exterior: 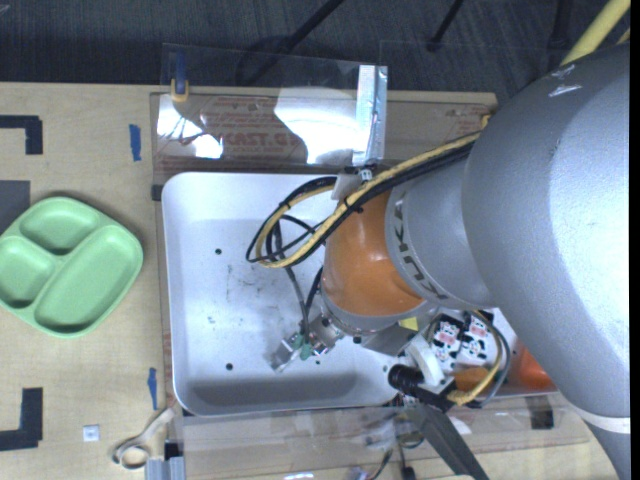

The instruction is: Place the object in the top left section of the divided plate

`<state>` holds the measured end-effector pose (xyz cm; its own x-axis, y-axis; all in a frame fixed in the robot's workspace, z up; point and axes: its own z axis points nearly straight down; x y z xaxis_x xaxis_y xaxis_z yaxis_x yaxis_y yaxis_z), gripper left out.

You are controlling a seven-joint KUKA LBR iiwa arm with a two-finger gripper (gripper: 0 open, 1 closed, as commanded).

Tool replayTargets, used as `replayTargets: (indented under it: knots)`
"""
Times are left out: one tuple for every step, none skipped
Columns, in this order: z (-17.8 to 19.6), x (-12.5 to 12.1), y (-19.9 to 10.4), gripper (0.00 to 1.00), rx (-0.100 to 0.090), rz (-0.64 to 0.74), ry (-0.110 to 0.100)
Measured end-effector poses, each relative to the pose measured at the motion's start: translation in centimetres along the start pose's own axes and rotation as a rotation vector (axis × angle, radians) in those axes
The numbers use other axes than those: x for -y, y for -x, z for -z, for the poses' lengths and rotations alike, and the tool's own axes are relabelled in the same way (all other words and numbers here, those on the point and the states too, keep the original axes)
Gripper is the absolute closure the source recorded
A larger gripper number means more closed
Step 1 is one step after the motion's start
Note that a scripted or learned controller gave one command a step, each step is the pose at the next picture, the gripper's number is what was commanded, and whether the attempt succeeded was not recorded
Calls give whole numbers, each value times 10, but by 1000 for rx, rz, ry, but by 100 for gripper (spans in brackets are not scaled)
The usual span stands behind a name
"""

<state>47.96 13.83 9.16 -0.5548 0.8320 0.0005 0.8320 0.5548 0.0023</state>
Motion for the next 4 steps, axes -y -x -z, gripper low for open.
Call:
replayTargets:
  knots:
    - [-1, -13, -11, 0, 8, 437, 9]
    - [-2, -41, 81, 0, 7, 276, 7]
    - [93, -28, 75, 0, 2, 16, 0]
    - [-2, -48, 26, 0, 4, 66, 9]
